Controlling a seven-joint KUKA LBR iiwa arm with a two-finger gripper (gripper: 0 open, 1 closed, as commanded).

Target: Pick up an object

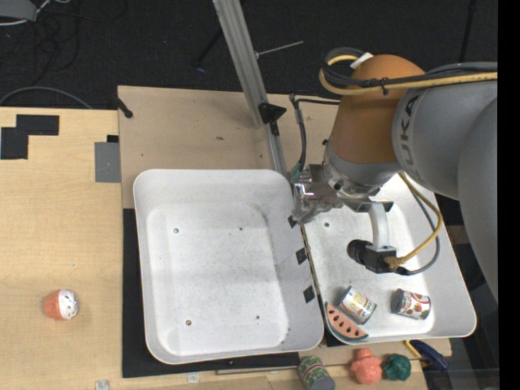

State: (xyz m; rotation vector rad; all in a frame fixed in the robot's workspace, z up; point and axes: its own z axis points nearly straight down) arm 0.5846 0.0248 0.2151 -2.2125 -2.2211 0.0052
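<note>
While well apart from tool (pixel 301 205), silver can (pixel 356 305).

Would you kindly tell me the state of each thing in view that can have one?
Red watermelon-slice toy: lying flat in right white bin.
Shiny silver metal can: tipped over beside that toy.
Red-and-white printed can: on its side, apart.
Orange-and-white ball: resting on wooden bench, outside bins.
Gripper: over the bins' shared rim.
</note>
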